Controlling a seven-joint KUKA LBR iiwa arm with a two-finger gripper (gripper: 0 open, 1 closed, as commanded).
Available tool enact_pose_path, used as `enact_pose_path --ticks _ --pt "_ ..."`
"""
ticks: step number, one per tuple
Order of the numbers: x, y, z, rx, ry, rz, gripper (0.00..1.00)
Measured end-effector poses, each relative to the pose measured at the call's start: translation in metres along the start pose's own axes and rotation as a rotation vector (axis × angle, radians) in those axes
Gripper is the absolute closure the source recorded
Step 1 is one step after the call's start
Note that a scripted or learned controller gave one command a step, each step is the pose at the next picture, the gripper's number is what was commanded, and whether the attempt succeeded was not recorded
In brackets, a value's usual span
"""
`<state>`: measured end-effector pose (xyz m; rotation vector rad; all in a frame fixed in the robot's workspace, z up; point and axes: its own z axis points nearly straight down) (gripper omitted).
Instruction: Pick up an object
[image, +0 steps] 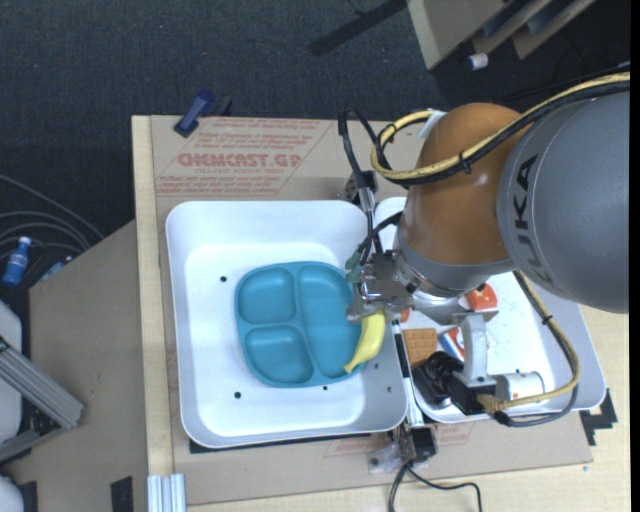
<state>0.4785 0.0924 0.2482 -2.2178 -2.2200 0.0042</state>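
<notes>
One banana lies in left bin, against right edge of blue divided plate; gripper sits at its upper end, grip state impossible to tell; fruit looks light, soft, easily bruised; mid-body across curve likely best hold.

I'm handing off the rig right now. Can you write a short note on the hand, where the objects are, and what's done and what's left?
Hand: low over the right edge of the left bin, at the top end of the banana. Whether it is open or shut cannot be made out from this angle.
Objects: the banana lies against the right rim of the blue divided plate in the left bin. The right bin holds several small items, mostly hidden under the arm.
Done: the approach to the banana.
Left: confirm a grip, then lift. No lift is visible yet.
</notes>
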Motion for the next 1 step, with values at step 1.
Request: enact_pose_path --ticks 1 --pt "-0.0266 0.072 0.0026 -0.005 -0.001 0.002 1.0"
